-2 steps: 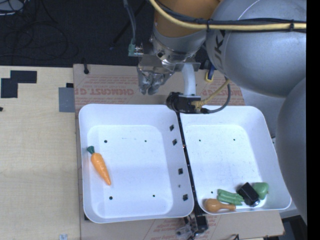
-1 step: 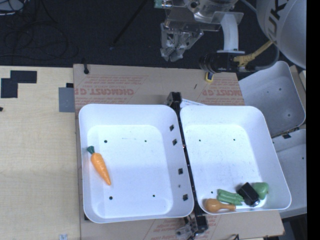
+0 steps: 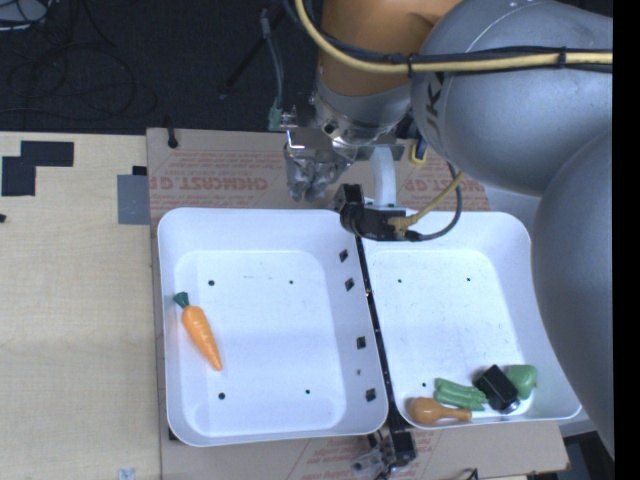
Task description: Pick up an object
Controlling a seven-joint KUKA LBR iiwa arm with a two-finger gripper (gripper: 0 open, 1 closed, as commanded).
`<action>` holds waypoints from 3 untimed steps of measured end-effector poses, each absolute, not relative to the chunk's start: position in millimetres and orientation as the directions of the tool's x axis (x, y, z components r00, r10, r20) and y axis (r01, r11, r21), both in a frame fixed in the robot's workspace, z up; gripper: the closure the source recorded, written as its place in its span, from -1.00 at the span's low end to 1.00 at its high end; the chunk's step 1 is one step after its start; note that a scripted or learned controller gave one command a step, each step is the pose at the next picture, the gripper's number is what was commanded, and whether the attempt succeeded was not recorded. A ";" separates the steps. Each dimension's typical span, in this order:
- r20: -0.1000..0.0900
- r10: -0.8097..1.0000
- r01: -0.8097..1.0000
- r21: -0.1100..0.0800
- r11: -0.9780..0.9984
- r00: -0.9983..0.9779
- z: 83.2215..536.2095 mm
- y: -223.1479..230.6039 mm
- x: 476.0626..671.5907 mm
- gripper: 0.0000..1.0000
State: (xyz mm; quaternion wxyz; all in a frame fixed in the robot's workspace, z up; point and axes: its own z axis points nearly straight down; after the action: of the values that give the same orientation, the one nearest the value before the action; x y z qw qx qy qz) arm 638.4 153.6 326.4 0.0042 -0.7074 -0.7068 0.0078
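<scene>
At the lower right of the frame, the right bin (image 3: pixel 520 230) holds a tan pear-shaped toy (image 3: pixel 437 411), a green bean pod (image 3: pixel 459 394), a black block (image 3: pixel 496 387) and a green piece (image 3: pixel 522 376), bunched together. A toy carrot (image 3: pixel 201 335) lies at the left bin's (image 3: pixel 250 223) left side. Farther up, the pincer (image 3: pixel 311 181) hangs over the cardboard (image 3: pixel 215 173) behind the bins; I cannot tell how it is set.

From my feed I see the pale wooden counter (image 3: pixel 70 298) carrying a brown cardboard sheet (image 3: pixel 230 173) printed with red lettering. On that sheet sit two shallow white bins side by side, the left bin (image 3: pixel 255 418) touching the right bin (image 3: pixel 520 238). Dark squares (image 3: pixel 40 163) mark the counter's far left.
</scene>
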 end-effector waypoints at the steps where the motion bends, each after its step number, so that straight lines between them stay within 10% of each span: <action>1: 0.001 1.000 1.000 0.000 0.005 -0.005 373.5 204.1 643.3 1.00; 2: 0.002 1.000 1.000 0.015 -0.002 0.002 543.8 153.0 622.5 1.00; 3: -0.005 1.000 1.000 -0.021 0.003 -0.003 313.7 206.6 622.7 1.00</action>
State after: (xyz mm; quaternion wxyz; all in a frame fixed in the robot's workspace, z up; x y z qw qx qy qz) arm 622.7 206.6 313.7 0.0054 -0.7060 -0.7081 0.0093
